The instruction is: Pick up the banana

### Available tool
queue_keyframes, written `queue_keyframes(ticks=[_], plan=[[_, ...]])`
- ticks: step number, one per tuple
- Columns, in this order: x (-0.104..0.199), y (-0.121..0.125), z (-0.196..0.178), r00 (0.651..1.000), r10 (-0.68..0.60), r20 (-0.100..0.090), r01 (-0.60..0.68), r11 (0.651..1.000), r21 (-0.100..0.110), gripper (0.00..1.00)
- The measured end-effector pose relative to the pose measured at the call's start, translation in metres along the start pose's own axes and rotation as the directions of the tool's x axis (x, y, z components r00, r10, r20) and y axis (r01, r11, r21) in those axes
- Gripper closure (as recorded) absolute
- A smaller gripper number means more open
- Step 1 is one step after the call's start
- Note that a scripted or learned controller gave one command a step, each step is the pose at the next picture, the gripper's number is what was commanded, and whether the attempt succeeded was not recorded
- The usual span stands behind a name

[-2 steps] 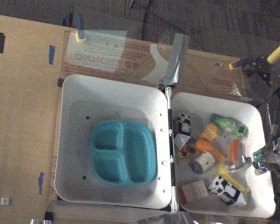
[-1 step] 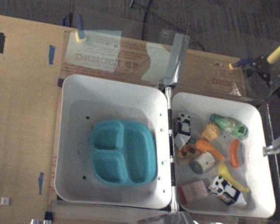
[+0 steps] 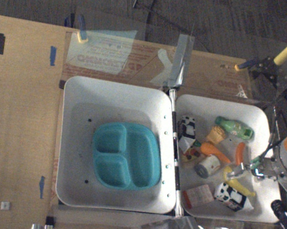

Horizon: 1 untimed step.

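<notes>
Banana lies in right bin, just above cow-patterned carton, right of grey cylinder. End effector hovers just above banana; finger state unclear. Teal divided tray in left bin.

Left bin: teal divided tray, three compartments, well left of the jaws. Right bin: green bottle above-left of the jaws; carrot and grey cylinder to their left; two cow-patterned cartons, one at the far left wall, one below the jaws; flat card lower left.
</notes>
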<state>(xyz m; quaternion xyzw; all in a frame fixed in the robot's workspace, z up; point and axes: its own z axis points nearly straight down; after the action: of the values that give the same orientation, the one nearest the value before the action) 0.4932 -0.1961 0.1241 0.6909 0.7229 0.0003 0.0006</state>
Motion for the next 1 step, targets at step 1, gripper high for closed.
queue_keyframes(ticks=[1], plan=[[0.0677, -0.0080, 0.0344, 0.999, -0.045, 0.007, 0.045, 0.999, -0.010, 0.00]])
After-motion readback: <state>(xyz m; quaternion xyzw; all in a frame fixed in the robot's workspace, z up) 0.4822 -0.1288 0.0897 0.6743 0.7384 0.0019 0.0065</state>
